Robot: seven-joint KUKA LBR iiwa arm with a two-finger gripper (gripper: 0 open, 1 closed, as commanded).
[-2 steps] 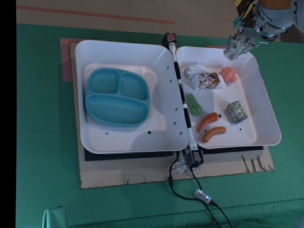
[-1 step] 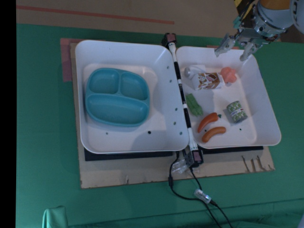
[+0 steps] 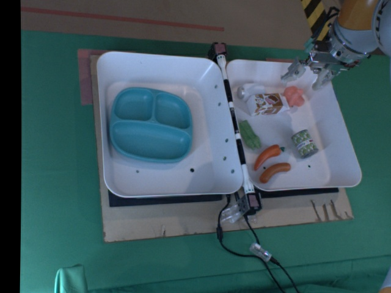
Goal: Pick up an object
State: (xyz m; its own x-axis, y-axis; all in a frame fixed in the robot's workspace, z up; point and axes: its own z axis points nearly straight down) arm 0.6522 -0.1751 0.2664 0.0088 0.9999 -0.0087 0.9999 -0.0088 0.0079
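Observation:
My gripper (image 3: 305, 75) hangs over the far edge of the right bin (image 3: 342, 157), its two fingers spread apart with nothing between them. Just below it lie a pink-orange toy (image 3: 294, 95) and a milk carton (image 3: 264, 103) on its side. Nearer the front are a green vegetable (image 3: 248, 134), a small green can (image 3: 303, 143), an orange carrot (image 3: 268, 156) and a sausage (image 3: 275, 171).
The left bin (image 3: 122, 72) holds a blue divided plate (image 3: 151, 124). A black-and-white hinge bar (image 3: 233, 124) runs between the bins. Cables (image 3: 256, 249) trail off the front of the cardboard base. Black-and-yellow tape (image 3: 311, 2) marks the floor behind.

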